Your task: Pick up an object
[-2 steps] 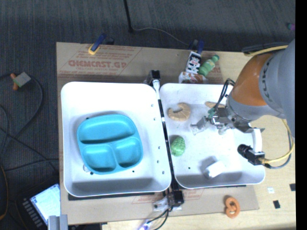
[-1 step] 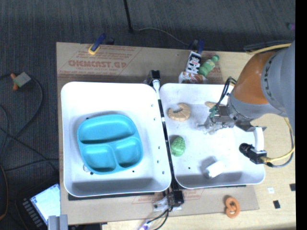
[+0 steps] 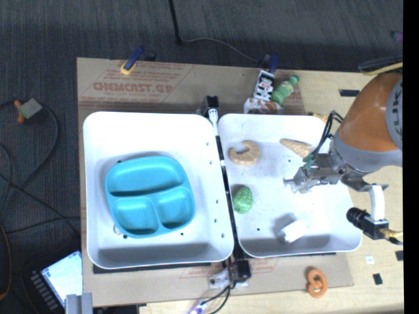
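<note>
Nearest us on the table (image 3: pixel 366 286) lies a small orange ring (image 3: pixel 317 281). Inside the right bin (image 3: pixel 340 244) we see a white cylinder (image 3: pixel 292 229), then a green object (image 3: pixel 242 199). Our gripper (image 3: pixel 300 180) hangs above the bin floor; whether it is open or closed, we cannot tell. Farther back sit a tan ring piece (image 3: pixel 245 154) and a cone (image 3: pixel 296 146). The left bin (image 3: pixel 98 241) holds a blue divided tray (image 3: pixel 150 195).

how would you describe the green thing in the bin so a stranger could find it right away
Look in the right bin, the one without the blue tray. Along its left wall, about halfway down, lies a small green lump, just below the tan ring-shaped piece. It is the only green object inside either bin; its neighbours are tan or white.
</note>
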{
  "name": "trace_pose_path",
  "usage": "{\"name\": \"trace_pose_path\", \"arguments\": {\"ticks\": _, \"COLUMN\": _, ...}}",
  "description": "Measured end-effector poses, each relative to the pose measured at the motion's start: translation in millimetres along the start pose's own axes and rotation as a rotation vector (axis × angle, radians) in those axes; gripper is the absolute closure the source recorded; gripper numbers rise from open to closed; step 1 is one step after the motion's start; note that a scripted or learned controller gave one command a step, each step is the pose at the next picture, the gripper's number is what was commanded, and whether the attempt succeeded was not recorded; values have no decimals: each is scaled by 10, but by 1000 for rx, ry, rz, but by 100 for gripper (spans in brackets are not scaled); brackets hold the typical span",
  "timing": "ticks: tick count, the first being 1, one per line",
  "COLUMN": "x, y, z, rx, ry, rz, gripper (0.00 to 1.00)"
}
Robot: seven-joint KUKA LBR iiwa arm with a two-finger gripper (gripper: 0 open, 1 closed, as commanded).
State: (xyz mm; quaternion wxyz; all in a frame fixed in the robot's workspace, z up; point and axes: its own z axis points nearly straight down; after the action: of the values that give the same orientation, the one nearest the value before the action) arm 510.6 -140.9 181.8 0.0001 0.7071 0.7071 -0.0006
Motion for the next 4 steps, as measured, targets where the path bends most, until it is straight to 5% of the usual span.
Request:
{"name": "trace_pose_path", "arguments": {"ticks": 1, "x": 804, "y": -215, "z": -335, "rx": -1, "ry": 1, "rz": -1, "gripper": 100}}
{"name": "trace_pose_path", "arguments": {"ticks": 2, "x": 1201, "y": -268, "z": -330, "rx": 0, "ry": 1, "rz": -1, "gripper": 100}}
{"name": "trace_pose_path", "arguments": {"ticks": 3, "x": 1507, "y": -269, "z": -307, "rx": 1, "ry": 1, "rz": -2, "gripper": 100}}
{"name": "trace_pose_path", "arguments": {"ticks": 4, "x": 1473, "y": -272, "z": -247, "rx": 2, "ry": 0, "rz": 0, "gripper": 100}}
